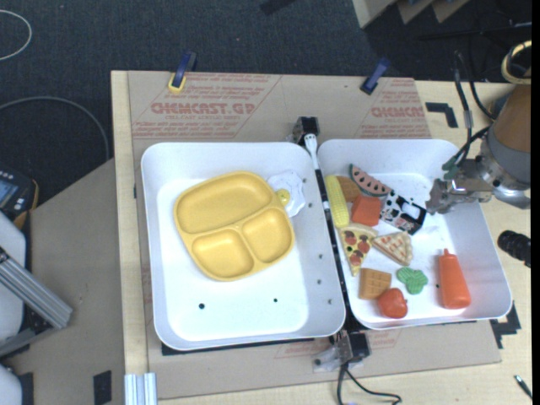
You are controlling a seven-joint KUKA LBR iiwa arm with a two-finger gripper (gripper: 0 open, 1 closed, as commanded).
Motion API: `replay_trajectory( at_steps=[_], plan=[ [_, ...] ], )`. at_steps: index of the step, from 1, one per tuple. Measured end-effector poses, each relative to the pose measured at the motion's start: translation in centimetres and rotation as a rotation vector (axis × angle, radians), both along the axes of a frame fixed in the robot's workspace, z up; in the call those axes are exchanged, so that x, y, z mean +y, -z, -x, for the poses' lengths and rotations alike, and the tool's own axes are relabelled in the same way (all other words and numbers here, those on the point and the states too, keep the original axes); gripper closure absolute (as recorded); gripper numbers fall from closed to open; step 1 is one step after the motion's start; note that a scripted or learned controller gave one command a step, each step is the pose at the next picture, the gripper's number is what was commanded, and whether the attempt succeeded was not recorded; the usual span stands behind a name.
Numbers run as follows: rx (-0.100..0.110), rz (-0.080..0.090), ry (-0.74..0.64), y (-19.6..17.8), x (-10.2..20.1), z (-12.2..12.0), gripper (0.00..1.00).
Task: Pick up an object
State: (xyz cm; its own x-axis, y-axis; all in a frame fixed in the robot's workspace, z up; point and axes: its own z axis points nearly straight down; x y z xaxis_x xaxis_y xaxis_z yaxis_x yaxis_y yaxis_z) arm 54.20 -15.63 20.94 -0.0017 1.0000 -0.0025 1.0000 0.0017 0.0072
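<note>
Brown cardboard bench (253,99) | dark carpet (126,24) behind | hand (440,199) over right bin (498,268), grip unclear

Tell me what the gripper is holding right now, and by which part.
It cannot be told. The gripper sits over the right bin, just right of the black-and-white toy, but no object shows clearly in its grasp from this slanted view.
</note>
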Motion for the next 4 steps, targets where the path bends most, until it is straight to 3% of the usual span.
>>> replay_trajectory(
  at_steps=[1, 2, 4],
  plan=[
    [0.003, 0.0, 0.0, -1.7, 0.0, -0.1, 1.0],
    [0.003, -0.003, -0.004, -1.1, 4.6, -3.6, 1.0],
    [0.003, -0.004, -0.004, -0.4, 14.6, -8.1, 1.0]
  ],
)
